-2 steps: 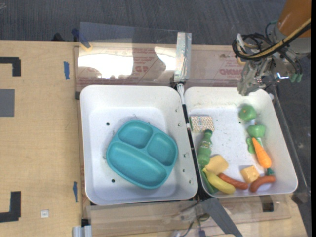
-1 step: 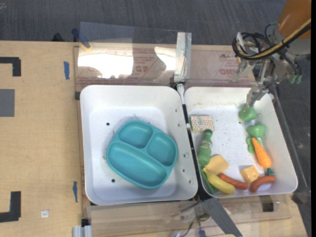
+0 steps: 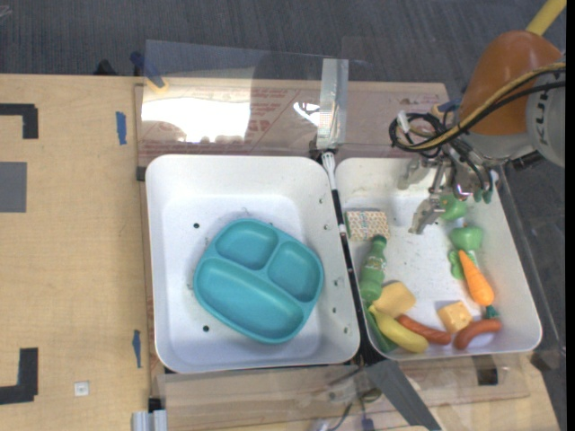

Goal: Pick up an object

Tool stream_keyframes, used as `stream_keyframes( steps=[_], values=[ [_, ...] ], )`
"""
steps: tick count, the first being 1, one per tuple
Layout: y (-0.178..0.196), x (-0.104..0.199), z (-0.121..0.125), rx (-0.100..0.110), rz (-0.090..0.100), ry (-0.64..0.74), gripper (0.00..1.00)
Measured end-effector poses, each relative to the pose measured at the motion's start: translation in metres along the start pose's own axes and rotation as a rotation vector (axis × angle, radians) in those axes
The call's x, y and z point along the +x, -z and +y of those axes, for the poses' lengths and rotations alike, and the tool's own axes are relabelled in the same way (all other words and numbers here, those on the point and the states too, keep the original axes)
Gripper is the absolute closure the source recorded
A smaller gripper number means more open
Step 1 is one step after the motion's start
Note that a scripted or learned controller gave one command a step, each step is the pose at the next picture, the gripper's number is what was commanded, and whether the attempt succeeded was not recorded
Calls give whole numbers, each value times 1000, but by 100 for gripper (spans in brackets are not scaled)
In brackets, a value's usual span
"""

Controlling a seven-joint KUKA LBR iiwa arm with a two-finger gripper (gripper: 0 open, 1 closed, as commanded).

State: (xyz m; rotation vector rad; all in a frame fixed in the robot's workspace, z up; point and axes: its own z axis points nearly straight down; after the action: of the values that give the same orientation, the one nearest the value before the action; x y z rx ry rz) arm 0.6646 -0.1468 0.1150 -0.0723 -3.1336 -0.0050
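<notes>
A grey robot arm with an orange band (image 3: 517,70) reaches in from the upper right of the frame over two shallow white plastic bins, its two-finger gripper (image 3: 437,206) hanging low over the upper part of the right-hand bin (image 3: 526,281). The left-hand bin (image 3: 171,196), centre frame, holds a teal plastic divided plate (image 3: 259,278). Toy food crowds the lower half of the right bin: a green plastic bottle (image 3: 372,268) along its left wall, a yellow toy banana (image 3: 400,332) and a red toy sausage (image 3: 422,330) at the bottom, an orange toy carrot (image 3: 474,278) toward the right wall, and a small green toy piece (image 3: 454,210) just beside the claw. The claw appears spread, with nothing visibly between its fingers. The pick looks to be at the approach stage; the next move likely calls for settling over one item, probably the green piece nearest, then closing squarely on it before lifting.
</notes>
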Motion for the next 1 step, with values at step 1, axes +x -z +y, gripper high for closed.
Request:
stream_keyframes(
  steps=[1],
  values=[
    [-10, 23, -83, 6, -11, -2, 0]
  ],
)
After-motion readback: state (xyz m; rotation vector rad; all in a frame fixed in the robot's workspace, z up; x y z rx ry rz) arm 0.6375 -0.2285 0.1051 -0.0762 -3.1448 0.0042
